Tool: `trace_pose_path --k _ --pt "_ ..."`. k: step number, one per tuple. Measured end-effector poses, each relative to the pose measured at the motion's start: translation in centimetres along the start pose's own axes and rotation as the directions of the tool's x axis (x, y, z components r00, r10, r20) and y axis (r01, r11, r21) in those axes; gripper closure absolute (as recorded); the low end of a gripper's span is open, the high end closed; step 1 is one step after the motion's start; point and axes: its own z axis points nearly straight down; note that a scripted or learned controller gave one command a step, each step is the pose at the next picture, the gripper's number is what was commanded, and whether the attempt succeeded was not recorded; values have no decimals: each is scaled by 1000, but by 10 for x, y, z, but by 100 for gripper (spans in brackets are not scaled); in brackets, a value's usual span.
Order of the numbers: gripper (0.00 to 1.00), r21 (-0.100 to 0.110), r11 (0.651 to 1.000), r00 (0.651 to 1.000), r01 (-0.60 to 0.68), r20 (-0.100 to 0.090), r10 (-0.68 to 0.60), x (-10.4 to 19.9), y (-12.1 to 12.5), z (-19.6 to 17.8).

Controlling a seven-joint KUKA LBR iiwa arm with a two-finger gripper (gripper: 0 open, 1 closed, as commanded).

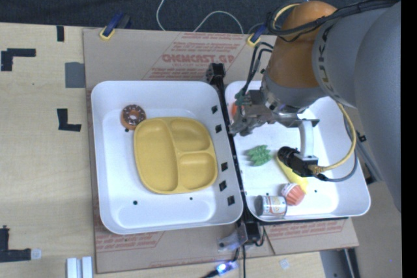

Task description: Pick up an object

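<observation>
**Reaching Into a Crowded Bin**

Hanging over the right bin (352, 202), the gripper (246, 115) sat near its left wall. Whether it was squeezed tight or let go, I cannot tell. Just below it lay a small green toy (258, 155), still on the bin floor. A yellow thing (291, 168), a little cupcake (294, 193) and a can (273, 206) lay close by. The arm might have bumped the wall or missed the toy. The yellow tray (174, 154) and donut (133, 116) rested in the left bin (107, 140).
</observation>
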Motion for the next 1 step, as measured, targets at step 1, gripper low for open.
trace_pose_path --k 1 --pt "100 1 1000 1000 -1 1 1 41 22 5"
